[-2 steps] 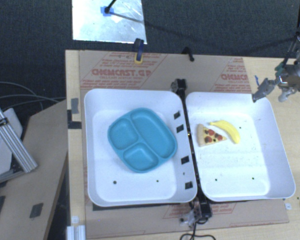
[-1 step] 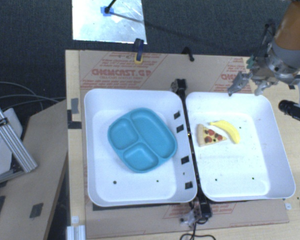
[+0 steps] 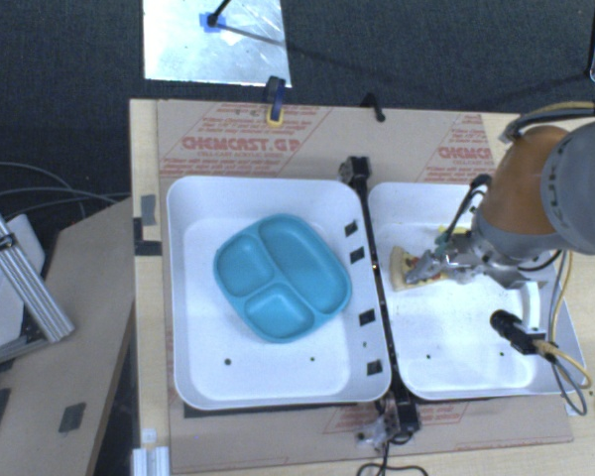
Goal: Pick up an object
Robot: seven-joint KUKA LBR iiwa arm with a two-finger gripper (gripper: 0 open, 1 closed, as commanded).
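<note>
Single fixed camera above bench, looking down at a slant. Both white bins framed side by side: left bin, right bin. Arm enters from right.

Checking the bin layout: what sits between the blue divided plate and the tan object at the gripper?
In the camera view, between the blue plate and the tan object by the gripper lie bare white bin floor and the black-clipped divider where both bins meet.

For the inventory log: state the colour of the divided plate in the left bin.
Light blue; the divided plate shows best in the camera view.
</note>
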